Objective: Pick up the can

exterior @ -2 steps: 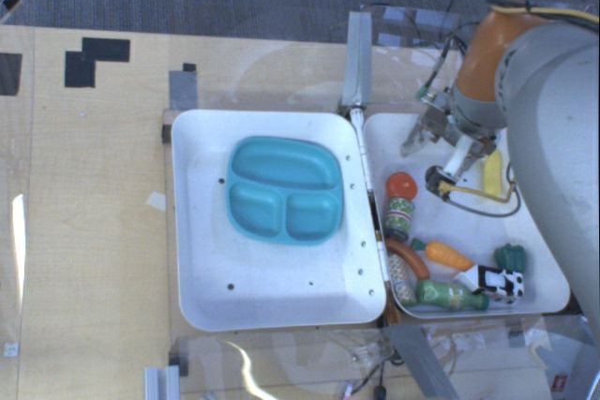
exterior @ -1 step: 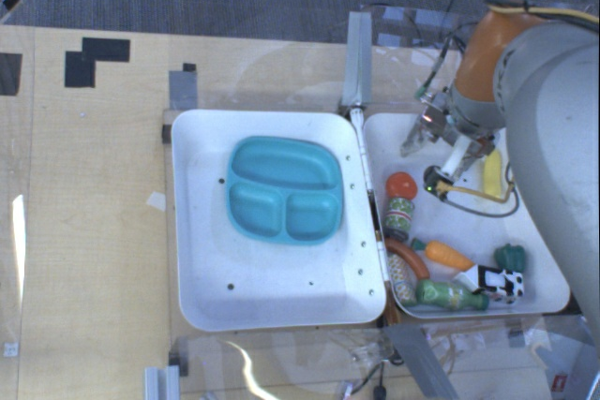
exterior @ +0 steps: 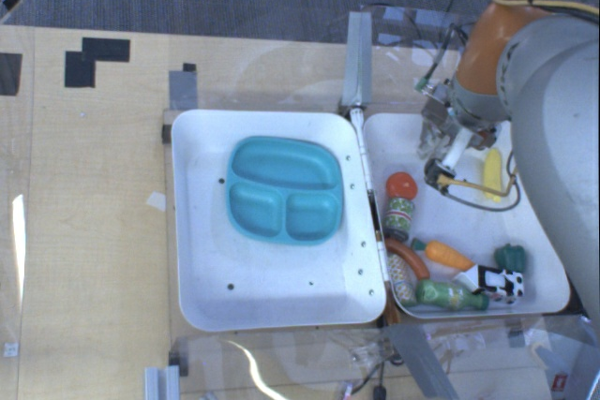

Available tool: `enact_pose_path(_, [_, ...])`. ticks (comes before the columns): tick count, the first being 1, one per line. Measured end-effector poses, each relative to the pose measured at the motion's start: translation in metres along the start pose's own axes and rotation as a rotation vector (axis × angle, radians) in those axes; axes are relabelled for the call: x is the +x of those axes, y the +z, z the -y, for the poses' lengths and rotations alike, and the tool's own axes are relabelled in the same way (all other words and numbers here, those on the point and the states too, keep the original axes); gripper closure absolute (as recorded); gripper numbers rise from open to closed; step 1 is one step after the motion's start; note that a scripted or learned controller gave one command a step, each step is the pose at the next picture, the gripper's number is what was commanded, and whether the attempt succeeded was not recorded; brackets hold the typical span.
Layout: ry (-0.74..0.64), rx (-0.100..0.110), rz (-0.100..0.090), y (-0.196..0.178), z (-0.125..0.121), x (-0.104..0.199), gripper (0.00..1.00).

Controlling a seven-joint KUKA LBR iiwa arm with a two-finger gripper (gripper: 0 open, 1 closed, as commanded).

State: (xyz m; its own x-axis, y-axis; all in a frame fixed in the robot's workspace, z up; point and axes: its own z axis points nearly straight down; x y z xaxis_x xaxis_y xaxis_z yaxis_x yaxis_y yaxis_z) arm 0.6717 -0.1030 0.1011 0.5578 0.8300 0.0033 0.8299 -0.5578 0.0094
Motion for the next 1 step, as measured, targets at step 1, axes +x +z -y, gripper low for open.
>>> enact_pose_path(1, [0.022, 0.003, -0.001, -0.1279, 0.0213, 0.0314, 1.0])
